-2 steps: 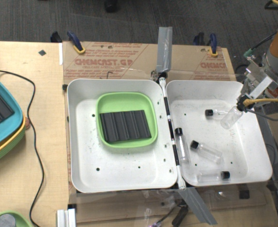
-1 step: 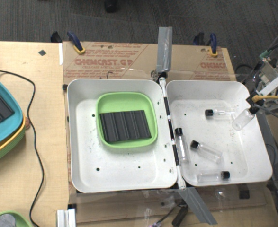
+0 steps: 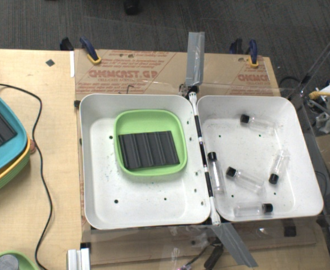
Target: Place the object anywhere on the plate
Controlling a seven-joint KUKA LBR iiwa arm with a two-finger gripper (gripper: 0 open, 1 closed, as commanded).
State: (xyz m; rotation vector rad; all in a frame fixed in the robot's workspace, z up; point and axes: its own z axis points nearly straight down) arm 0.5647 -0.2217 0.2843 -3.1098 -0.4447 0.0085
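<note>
I count five clear plastic vials with black caps scattered in the right bin (image 3: 299, 167): one far (image 3: 254, 122), one against the left wall (image 3: 214, 170), one mid-bin (image 3: 243, 178), one to the right (image 3: 278, 166), one along the near wall (image 3: 253, 210). The green plate (image 3: 149, 142) with its dark ribbed insert (image 3: 148, 149) sits in the left bin (image 3: 97, 179). I judge the vials light, rigid, slick and prone to roll, so I'd pinch one across its body near the cap. The cardboard (image 3: 153, 72) behind reads roughly "CHEMCAST". I cannot tell the gripper's state from here.
</note>
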